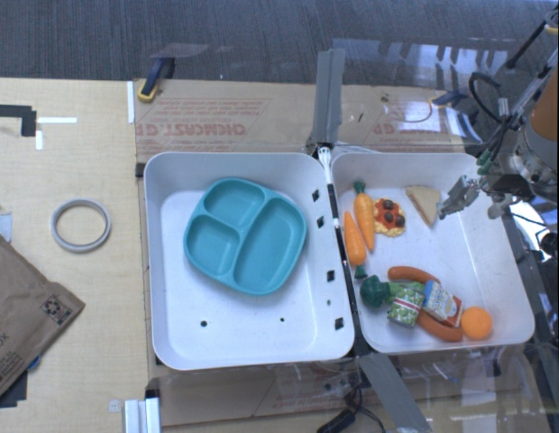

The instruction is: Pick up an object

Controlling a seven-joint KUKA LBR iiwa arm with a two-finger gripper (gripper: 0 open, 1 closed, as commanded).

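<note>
Approach step. Gripper [475, 197] hangs over right bin [496, 318], fingers apart, nothing held. Bread wedge [424, 204] lies just beside it; next move calls for descent onto it.

Bright, even overhead light; window glare along the top edge; mild softness throughout.

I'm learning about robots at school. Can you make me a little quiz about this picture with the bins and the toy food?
1. True or false: the blue plate lies in the left bin.
2. Which lies nearest the gripper? A) the orange ball B) the bread slice C) the tape ring
3. Fill in: the two carrots lie in the ____ bin.

Key: 1 true; 2 B; 3 right.
</note>
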